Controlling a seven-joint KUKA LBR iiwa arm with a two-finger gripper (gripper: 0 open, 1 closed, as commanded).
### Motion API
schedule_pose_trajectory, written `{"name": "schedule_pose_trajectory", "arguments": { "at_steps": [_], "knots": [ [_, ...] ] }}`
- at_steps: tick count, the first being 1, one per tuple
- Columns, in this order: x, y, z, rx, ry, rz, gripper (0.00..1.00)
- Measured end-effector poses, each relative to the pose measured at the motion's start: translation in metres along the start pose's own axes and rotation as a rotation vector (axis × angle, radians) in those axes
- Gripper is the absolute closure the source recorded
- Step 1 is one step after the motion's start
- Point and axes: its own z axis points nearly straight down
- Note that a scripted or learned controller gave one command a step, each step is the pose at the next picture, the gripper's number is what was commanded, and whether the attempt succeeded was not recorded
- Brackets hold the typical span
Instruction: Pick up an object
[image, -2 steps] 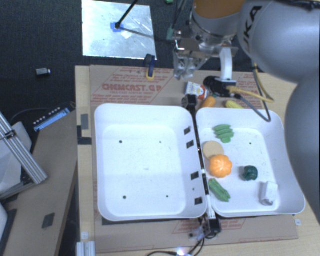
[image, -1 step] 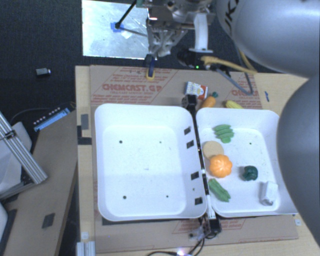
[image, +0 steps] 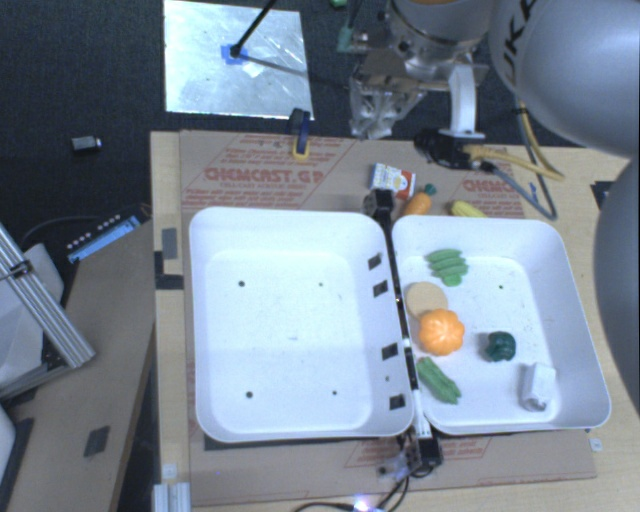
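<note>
Gripper (image: 378, 108) above bench's far edge, finger state unreadable. Orange pumpkin (image: 440, 332) by right bin's (image: 575, 290) left wall, beside tan disc (image: 425, 298).

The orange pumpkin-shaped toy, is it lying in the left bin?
No, the orange pumpkin-shaped toy lies in the right bin, close to its left wall, between a beige disc and a green pod.

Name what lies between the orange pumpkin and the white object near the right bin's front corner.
In the camera view, the dark green broccoli-like piece lies between the orange pumpkin and the white object, on the right bin floor, touching neither.
</note>
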Motion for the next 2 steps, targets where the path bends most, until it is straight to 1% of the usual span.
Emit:
{"name": "schedule_pose_trajectory", "arguments": {
  "at_steps": [1, 2],
  "knots": [
    [-0.053, 0.000, 0.040, 0.000, -0.001, 0.001, 1.00],
    [0.033, 0.000, -0.013, -0.008, 0.005, -0.013, 1.00]
  ]
}}
